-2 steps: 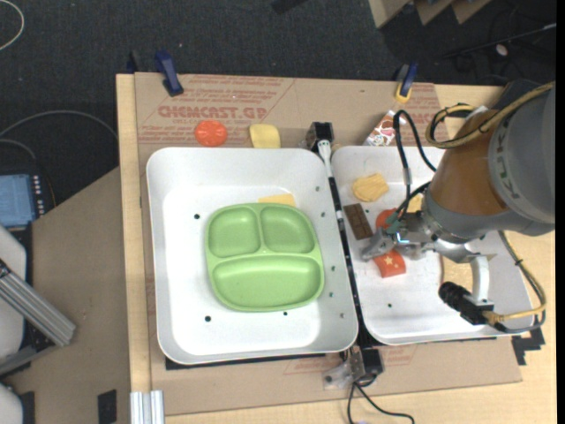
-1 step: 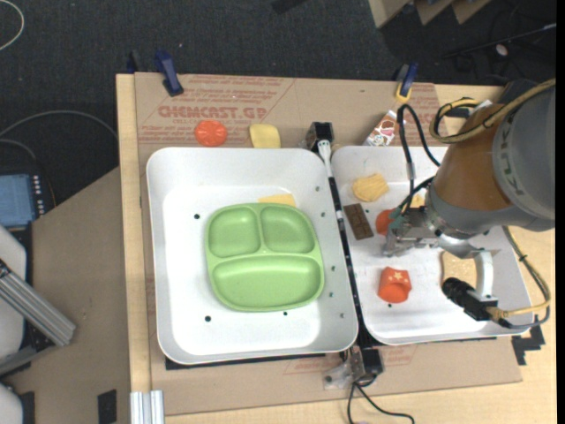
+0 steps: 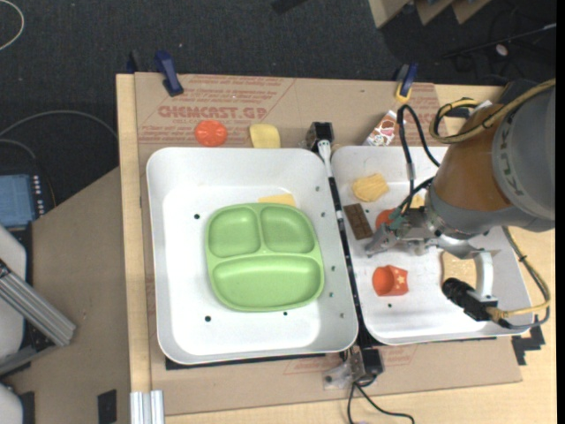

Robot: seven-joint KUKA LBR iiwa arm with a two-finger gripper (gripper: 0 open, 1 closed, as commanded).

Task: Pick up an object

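- The bench [image 3: 141,237] is a brown board that fills the middle of the frame and carries two white bins side by side.
- The left bin [image 3: 177,184] sits at centre frame and holds a green divided plate [image 3: 263,256], lying flat.
- A pale yellow piece [image 3: 279,200] shows at the plate's upper edge, partly under it.
- The right bin [image 3: 415,325] sits just right of centre, touching the left bin along one side.
- The arm [image 3: 499,162] comes in from the right of the frame, grey with an orange band, and covers the right bin's upper right part.
- The end effector [image 3: 393,232] is low over the right bin's middle, pointing left; I cannot tell how its fingers stand.
- A red object [image 3: 385,218] lies at the end effector's tip, partly hidden by it; contact cannot be judged.
- An orange-red object [image 3: 389,280] lies lower in the right bin, apart from the end effector.
- A brown bar [image 3: 358,222] lies near that bin's left wall.
- A yellow piece [image 3: 371,187] lies in the bin's upper left part.
- On the bench above the left bin are an orange item [image 3: 211,132] and a yellow item [image 3: 264,136], side by side.
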